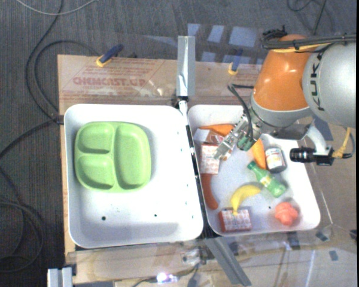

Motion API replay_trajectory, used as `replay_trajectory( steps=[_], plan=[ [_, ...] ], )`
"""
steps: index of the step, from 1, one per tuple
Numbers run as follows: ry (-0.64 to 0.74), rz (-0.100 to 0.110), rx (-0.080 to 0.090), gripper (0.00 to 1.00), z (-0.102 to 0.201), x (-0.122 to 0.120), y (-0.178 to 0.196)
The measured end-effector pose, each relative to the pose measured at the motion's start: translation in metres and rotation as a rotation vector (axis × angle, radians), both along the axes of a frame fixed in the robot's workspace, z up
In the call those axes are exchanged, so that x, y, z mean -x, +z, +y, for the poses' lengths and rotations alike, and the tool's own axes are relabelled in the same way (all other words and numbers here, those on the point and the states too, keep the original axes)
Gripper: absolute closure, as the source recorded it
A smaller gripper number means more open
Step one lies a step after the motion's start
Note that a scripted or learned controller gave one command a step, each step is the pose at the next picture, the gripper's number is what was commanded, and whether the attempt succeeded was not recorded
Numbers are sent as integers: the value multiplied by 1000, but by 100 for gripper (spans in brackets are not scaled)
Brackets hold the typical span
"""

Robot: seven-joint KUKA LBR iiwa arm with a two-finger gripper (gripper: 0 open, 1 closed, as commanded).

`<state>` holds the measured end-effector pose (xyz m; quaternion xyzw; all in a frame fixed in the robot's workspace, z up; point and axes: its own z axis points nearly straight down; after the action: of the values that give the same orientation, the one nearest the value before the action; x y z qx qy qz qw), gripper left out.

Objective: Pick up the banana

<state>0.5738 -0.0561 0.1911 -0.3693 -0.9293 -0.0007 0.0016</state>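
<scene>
**Gripper poised above the right bin, banana lower in the frame**

The gripper (227, 145) hung over the upper part of the right bin (314, 220), right of centre in the frame, above some packaged items (210, 158). Whether it was open or closed could not be made out, and nothing showed clearly held in it. The banana (244, 195) lay lower in that bin, beside a green bottle (267, 180) and just above a red-and-white packet (235, 219). A good approach would probably descend across the banana's narrow width, clear of the bottle.
</scene>
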Motion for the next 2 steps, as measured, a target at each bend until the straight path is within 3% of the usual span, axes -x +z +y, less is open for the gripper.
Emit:
replay_trajectory(
  steps=[1,2],
  plan=[
    [0,0,0,0,0,0,0],
    [147,-1,4,0,-88,62,-35]
  ],
)
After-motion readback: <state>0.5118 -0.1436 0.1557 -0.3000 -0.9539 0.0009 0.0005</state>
